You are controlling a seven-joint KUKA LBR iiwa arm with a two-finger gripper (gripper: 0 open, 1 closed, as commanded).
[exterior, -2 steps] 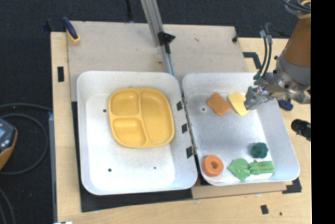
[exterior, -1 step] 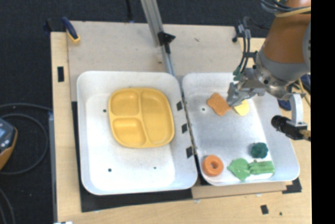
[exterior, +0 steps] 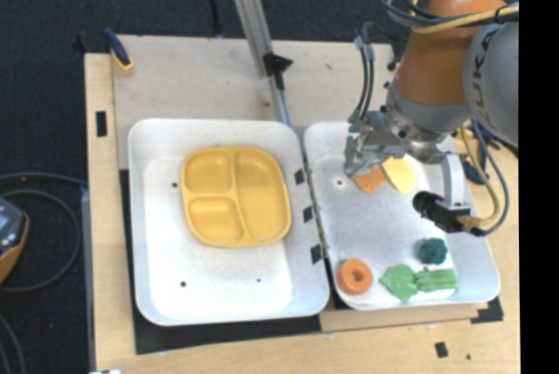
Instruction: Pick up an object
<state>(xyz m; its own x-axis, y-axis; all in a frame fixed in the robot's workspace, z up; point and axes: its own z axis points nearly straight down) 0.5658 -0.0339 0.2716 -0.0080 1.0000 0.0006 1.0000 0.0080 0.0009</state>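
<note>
The gripper (exterior: 365, 155) hung low over the far end of the right bin (exterior: 349, 228); whether it was apart or closed could not be told from this slant. Just beside it, toward the arm's side, lay an orange piece (exterior: 370, 181) touching a pale yellow piece (exterior: 401, 175), the nearest candidates. The orange ring (exterior: 355, 275), green toy (exterior: 417, 282) and dark green ball (exterior: 431, 252) lay well apart from it, at the bin's near end.

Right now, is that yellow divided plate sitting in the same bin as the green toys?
No, the yellow plate lies in the left bin; the green toys are in the right one.
</note>
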